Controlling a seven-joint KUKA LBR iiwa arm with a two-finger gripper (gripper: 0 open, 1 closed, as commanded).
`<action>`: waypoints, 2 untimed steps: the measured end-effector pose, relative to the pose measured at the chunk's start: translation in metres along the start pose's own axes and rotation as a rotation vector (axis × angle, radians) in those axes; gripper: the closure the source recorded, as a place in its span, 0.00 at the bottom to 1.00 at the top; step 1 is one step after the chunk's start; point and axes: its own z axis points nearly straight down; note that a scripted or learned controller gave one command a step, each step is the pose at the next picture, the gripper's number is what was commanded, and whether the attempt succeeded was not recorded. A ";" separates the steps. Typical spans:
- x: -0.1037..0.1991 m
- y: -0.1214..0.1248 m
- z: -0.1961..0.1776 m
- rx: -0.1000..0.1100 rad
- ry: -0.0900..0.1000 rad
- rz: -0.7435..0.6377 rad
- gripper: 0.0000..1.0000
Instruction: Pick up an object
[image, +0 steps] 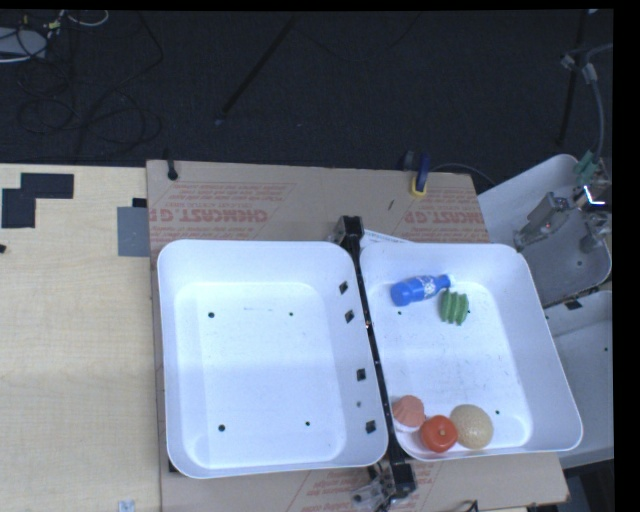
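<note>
A blue bottle (419, 289) lies in the right bin (540, 330), long axis toward two o'clock. The arm (565, 215) sits off at two o'clock, seemingly; jaw state unreadable.

I see open floor across the right bin's (520, 330) middle; blue bottle (419, 289) and green item (455, 306) crowd the far part, three round items (440, 428) the near wall.

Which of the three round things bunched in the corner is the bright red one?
The middle one, the red ball. The pink ball lies left of it, the tan ball right.
</note>
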 end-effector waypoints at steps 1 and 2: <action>-0.025 -0.054 -0.103 0.002 0.000 0.006 0.00; -0.023 -0.051 -0.106 0.016 0.002 0.000 1.00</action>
